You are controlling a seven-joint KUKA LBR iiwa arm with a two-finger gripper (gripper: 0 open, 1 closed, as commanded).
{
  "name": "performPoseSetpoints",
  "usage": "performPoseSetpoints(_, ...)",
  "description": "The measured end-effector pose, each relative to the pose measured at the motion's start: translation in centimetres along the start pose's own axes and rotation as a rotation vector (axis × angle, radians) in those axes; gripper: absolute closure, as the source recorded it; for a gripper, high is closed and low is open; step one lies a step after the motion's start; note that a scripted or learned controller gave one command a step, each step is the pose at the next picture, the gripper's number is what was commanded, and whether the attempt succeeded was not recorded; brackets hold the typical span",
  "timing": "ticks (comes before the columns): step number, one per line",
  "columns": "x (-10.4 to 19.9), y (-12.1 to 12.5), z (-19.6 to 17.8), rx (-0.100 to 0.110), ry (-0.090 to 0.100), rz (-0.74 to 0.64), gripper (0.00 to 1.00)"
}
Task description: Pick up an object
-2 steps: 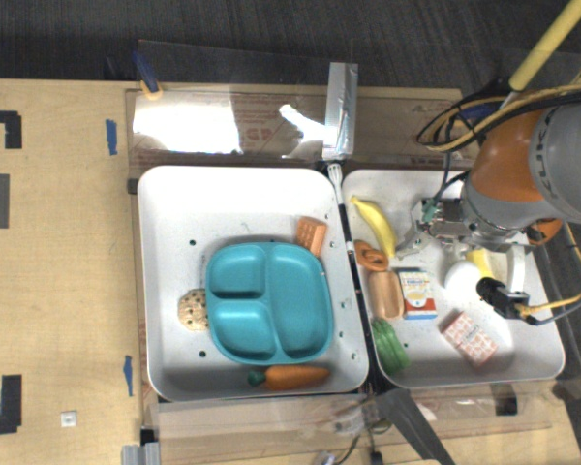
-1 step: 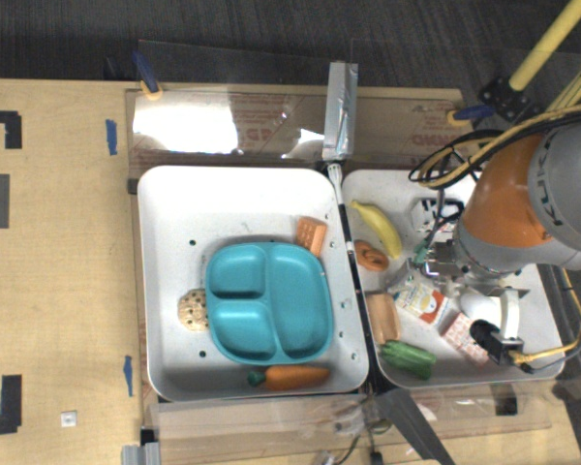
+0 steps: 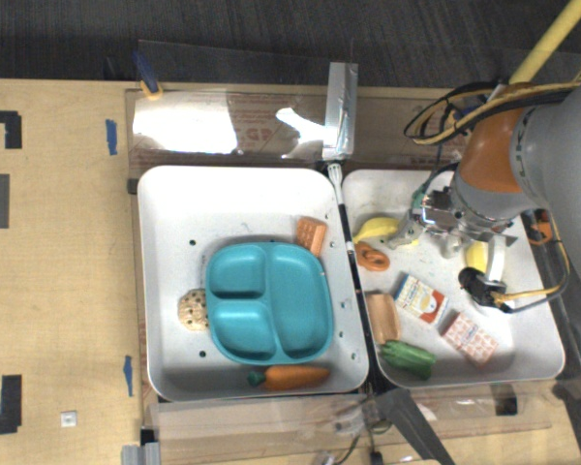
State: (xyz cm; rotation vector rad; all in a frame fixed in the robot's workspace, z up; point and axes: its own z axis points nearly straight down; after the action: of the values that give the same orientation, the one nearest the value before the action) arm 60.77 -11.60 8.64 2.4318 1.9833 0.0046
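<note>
- While the arm [image 3: 547, 153] hangs over the right bin, the left edge of the view shows the tan bench [image 3: 53, 260], marked with black corner shapes and bits of blue tape.
- On to the left bin [image 3: 165, 201]: a teal divided tray [image 3: 268, 300] fills its middle, lying flat.
- Tucked against the tray's left edge sits a speckled cookie [image 3: 193, 309].
- Below the tray, by the bin's near wall, a carrot [image 3: 289, 377] lies on its side, green end pointing left.
- At the tray's upper right corner, an orange block [image 3: 311, 233] leans near the wall between the bins.
- Crossing into the right bin [image 3: 537, 356]: an orange ring-shaped piece [image 3: 372, 256] lies close to the dividing wall, with a yellow banana-like piece [image 3: 376, 229] just above it.
- Lower down, a tan bread-like piece [image 3: 382, 317] rests beside a green pepper [image 3: 408, 356] near the front wall.
- In the middle, a small white and red carton [image 3: 420, 299] lies flat, and a pink patterned packet [image 3: 470, 337] lies to its lower right.
- Now the tool [image 3: 449, 223]: it is down in the bin's upper middle, just right of the banana-like piece; how far open it is, I cannot tell, and nothing shows clearly in its grip.
- Another yellow piece [image 3: 477, 257] peeks out just beneath it.
</note>
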Motion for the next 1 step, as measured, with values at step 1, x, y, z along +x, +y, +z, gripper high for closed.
performPoseSetpoints(1,1.53,4.56,0.08,0.066,-0.005,0.098,0.0)
